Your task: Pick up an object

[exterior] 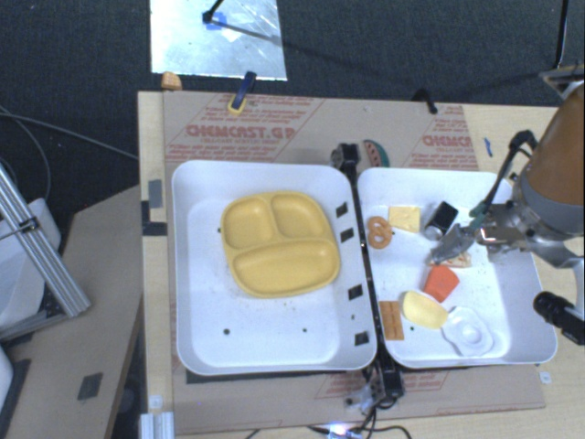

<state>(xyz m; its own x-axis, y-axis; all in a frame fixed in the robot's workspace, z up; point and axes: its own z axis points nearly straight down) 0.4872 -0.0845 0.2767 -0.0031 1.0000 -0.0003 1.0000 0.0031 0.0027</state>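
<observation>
the gripper (454,242) hung low over the right bin (521,337), reaching in from the right on the grey arm (548,208) with its orange band. its tips pointed left and down, just above a small pale flat piece (457,261) lying on the bin floor. whether the tips were spread or pressed together could not be told from this slant, and nothing could be made out between them.

just below the gripper lay an orange-red block (441,283), close beside the pale piece. to the upper left of the gripper sat a small black block (441,216), tilted, and left of that a pale yellow square (404,219). a brown pretzel-shaped piece (379,232) lay near the bin's left wall. lower in the same bin were a yellow rounded lump (423,310), a white fried-egg shape (468,332) touching or nearly touching it on the right, and a flat tan wafer (391,320) at the left wall.

the left bin (201,337) held a yellow divided plate (277,242), set near its middle and well apart from the gripper. both bins rested on a cardboard sheet (302,126) with red print.
</observation>
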